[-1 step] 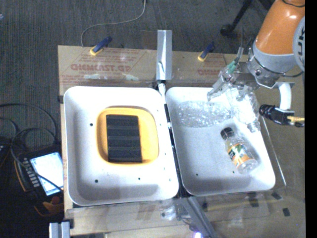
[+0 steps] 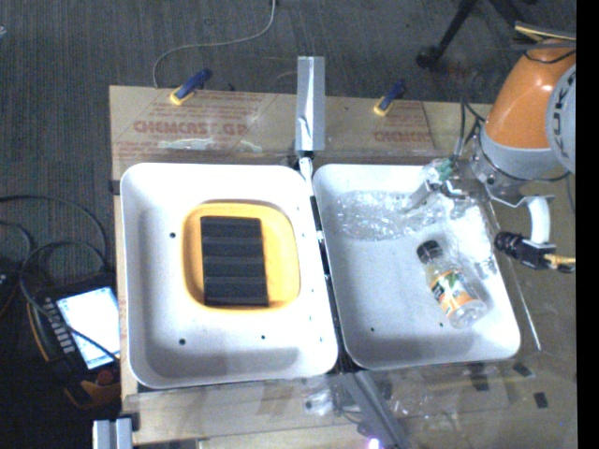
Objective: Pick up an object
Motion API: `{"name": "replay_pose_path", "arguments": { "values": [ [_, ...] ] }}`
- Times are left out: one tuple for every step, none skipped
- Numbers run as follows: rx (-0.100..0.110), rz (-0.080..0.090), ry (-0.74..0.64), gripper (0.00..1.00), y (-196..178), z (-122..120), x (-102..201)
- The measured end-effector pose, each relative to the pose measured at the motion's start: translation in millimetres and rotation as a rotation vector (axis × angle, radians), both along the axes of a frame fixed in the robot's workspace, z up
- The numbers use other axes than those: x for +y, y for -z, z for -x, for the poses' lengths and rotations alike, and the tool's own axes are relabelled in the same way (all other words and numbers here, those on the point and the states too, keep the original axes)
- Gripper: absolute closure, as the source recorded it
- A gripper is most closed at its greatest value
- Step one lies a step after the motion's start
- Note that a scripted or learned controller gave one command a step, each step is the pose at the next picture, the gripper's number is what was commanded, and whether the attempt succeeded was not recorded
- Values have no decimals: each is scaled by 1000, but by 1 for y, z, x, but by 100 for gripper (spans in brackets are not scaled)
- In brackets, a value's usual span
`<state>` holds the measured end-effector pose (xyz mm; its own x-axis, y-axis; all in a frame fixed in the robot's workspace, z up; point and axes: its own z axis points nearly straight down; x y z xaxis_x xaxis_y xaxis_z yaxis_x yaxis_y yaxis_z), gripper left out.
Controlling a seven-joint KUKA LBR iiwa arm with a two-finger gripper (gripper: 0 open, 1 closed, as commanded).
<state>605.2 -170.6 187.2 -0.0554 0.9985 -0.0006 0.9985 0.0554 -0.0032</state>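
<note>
You see two bins side by side on the bench [image 2: 140, 138]. In the left bin [image 2: 150, 344] a tray [image 2: 241, 258] lies in the middle. In the right bin [image 2: 374, 297] a bottle [image 2: 449, 286] lies on its side near the right wall. Crumpled plastic wrap [image 2: 379, 215] lies behind it, along the back wall. The arm [image 2: 524, 110] hangs over the back right corner.
</note>
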Motion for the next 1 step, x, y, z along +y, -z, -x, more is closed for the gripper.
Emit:
{"name": "replay_pose_path", "arguments": {
  "values": [
    [-4, -3, -178, 0, 88, 5, -33]
  ]
}}
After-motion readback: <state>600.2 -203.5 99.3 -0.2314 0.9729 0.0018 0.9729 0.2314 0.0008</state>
